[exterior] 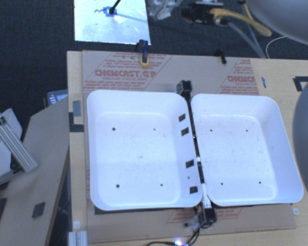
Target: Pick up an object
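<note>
Jaws: state cannot tell; grey arm point(283, 5) blurred beyond right bin point(290, 186); left bin point(92, 137) just beside.

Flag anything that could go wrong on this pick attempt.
1. Both the left bin and the right bin show bare white floors with only small dark dots, so a grasp would likely close on nothing.
2. The clips along the seam between the bins could catch a low sweep.
</note>
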{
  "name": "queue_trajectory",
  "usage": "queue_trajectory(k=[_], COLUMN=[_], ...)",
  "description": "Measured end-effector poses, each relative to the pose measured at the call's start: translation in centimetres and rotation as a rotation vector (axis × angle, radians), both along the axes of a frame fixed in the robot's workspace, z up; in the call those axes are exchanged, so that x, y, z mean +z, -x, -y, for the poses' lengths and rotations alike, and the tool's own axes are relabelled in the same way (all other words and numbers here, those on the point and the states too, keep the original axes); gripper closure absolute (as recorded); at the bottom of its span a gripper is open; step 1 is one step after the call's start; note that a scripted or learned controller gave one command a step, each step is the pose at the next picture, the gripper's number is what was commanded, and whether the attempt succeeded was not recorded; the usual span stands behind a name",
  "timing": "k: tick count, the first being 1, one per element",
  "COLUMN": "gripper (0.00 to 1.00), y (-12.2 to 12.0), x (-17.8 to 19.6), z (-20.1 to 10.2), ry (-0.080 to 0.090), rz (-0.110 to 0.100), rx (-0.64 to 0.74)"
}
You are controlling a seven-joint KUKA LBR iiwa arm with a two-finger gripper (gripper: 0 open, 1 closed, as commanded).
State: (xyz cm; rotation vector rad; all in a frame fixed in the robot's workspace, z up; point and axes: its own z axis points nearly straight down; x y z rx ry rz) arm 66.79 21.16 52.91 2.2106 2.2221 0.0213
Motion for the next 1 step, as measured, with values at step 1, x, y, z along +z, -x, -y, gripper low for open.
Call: queue_trajectory(k=[1], gripper=[1.0], y=[-0.05], x=[-10.33], z=[3.57], ry=[0.007], rz=[-0.022], rx=[-0.007])
